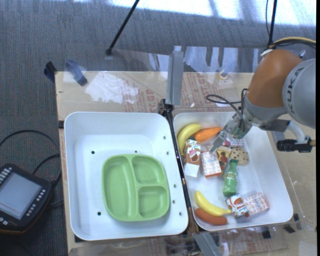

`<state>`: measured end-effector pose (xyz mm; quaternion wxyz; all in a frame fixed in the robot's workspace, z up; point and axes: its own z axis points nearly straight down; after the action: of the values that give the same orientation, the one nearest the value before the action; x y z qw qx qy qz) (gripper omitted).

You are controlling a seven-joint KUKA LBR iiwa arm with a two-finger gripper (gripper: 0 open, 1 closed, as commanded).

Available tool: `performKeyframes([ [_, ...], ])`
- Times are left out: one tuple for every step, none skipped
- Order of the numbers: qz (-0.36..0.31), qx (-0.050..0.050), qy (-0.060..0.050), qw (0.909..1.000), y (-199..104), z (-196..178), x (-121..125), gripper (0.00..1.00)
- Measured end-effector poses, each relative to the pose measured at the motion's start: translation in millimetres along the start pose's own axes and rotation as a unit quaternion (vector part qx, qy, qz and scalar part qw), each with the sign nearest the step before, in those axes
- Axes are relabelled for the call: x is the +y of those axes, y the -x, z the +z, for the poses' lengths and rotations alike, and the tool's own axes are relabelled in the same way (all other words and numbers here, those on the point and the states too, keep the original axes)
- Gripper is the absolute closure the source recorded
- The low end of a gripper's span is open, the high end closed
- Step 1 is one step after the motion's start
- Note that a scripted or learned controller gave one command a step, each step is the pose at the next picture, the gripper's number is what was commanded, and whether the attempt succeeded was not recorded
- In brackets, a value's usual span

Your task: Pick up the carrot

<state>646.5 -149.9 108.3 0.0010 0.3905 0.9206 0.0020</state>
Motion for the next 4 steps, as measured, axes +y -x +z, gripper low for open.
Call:
performKeyframes([
  [0.000, 0.000, 0.000, 1.0000, 0.0, 0.0, 0.0, 0.00],
  [0.000, 0.000, 0.000, 1.0000, 0.0, 0.0, 0.0, 0.00],
  [0.000, 0.000, 0.000, 1.0000, 0.0, 0.0, 0.0, 0.00],
  [0.002, 0.001, 0.001, 1.0000, 0.6, -9.3, 0.6, 1.00],
])
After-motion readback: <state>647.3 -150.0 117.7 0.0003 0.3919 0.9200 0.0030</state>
